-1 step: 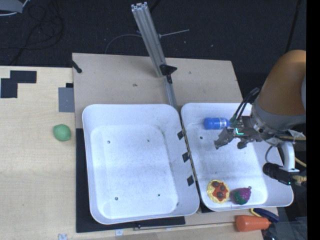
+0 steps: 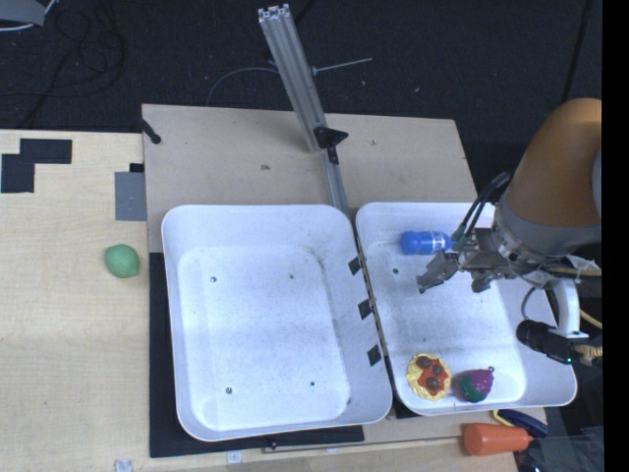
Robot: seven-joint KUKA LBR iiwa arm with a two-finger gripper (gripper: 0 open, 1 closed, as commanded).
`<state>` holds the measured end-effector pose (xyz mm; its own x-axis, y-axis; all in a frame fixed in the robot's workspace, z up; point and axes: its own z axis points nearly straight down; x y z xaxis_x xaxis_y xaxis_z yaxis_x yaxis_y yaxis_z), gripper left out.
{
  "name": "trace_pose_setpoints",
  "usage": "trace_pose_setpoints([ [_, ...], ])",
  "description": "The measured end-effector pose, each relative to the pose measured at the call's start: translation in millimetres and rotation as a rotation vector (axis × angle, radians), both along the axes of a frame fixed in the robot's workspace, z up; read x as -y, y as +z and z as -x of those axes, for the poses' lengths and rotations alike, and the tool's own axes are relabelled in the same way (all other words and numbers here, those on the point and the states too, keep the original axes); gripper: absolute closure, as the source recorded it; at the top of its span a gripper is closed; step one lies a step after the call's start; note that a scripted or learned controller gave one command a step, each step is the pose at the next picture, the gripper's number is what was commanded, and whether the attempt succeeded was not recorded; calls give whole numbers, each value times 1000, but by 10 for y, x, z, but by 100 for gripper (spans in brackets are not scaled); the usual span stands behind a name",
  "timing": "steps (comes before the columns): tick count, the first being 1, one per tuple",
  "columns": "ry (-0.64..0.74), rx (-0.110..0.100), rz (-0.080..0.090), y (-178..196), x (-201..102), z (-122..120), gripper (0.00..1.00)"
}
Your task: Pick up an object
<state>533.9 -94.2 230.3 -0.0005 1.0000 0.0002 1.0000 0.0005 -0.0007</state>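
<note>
In the right bin (image 2: 536, 386), which serves as your landmark here, everything worth grasping sits near its walls. Largest of all is the arm (image 2: 555, 180), reaching in over the bin's right wall, with the gripper (image 2: 454, 268) hanging over the bin's upper middle. You cannot tell from this slant whether its claw is spread or pressed together; nothing is visibly caught in it.

Just beyond the gripper, near the bin's far wall, lies the blue bottle (image 2: 425, 242), on its side. Judge it light, stiff and smooth, so likely to roll or slip; you would do best to close across its round body, at the middle, not along its length.

At the bin's near wall sits the yellow toy (image 2: 429, 377), flat and disc-like with red and dark marks on top. It looks low to the floor, so a pinch needs to come down around its edges.

Just right of it, touching or almost touching, is the purple toy (image 2: 475, 384), small, rounded, with a green bit at one side. It is probably light and may squirt out of a pinch; the close neighbour leaves little room for a finger between them.

The left bin (image 2: 187, 226) lies beside the landmark, touching it along the shared wall.
</note>
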Motion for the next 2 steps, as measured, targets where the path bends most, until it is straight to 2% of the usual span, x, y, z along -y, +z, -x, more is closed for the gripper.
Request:
trace_pose_setpoints([
  [1, -1, -5, 0, -601, 69, 26, 0],
  [2, 0, -4, 0, -1039, 90, -7, 0],
])
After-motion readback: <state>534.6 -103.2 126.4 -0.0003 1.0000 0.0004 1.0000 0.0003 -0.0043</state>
